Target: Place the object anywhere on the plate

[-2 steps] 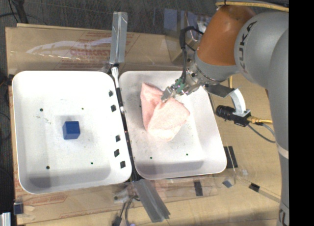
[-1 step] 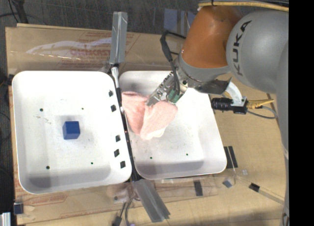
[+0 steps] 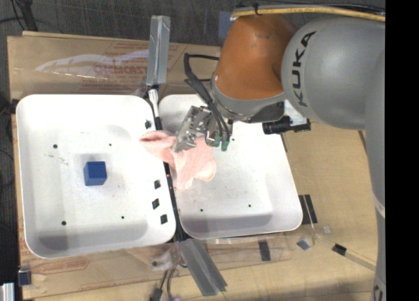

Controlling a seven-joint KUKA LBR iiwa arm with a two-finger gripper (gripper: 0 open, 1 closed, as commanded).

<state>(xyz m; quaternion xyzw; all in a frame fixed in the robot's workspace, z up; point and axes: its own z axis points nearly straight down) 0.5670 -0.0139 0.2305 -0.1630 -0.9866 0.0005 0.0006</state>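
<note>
Two bins [image 3: 39,162]; I counted one blue cube [image 3: 95,173], one pink cloth [image 3: 190,159]. Gripper [image 3: 190,133] pinched the cloth.

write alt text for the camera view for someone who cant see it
A grey KUKA arm with an orange band reaches in from the right, its gripper above a pink cloth draped over the divide between two shallow white bins. A small blue cube sits in the left bin; most of the cloth lies in the right bin.
</note>
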